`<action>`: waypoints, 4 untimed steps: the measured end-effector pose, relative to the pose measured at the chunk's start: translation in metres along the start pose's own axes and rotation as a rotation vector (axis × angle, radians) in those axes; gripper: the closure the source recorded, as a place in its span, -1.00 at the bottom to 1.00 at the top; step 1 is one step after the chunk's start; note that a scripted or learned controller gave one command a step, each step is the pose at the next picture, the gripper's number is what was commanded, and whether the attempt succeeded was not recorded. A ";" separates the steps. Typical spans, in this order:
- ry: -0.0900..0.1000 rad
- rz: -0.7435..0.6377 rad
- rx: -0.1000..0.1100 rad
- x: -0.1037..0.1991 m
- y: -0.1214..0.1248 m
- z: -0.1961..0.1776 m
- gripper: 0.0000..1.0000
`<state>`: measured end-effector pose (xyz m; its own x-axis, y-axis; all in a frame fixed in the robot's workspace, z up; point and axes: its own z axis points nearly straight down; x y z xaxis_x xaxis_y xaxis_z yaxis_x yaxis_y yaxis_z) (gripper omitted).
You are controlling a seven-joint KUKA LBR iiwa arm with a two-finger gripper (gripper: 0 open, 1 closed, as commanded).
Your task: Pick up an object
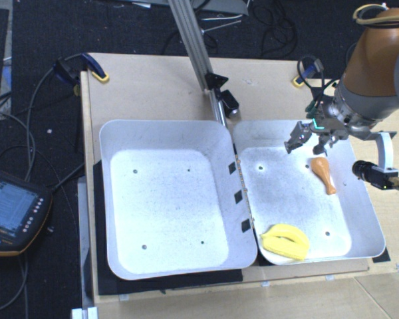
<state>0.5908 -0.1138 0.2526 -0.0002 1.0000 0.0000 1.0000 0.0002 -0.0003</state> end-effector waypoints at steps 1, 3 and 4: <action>0.000 0.000 0.000 0.000 0.000 0.000 -1.00; 0.001 0.000 0.006 0.005 -0.002 0.125 -1.00; 0.000 0.000 0.003 0.005 -0.003 0.159 -1.00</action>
<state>0.5878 -0.1089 0.0937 -0.0002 1.0000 0.0003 1.0000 0.0002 -0.0031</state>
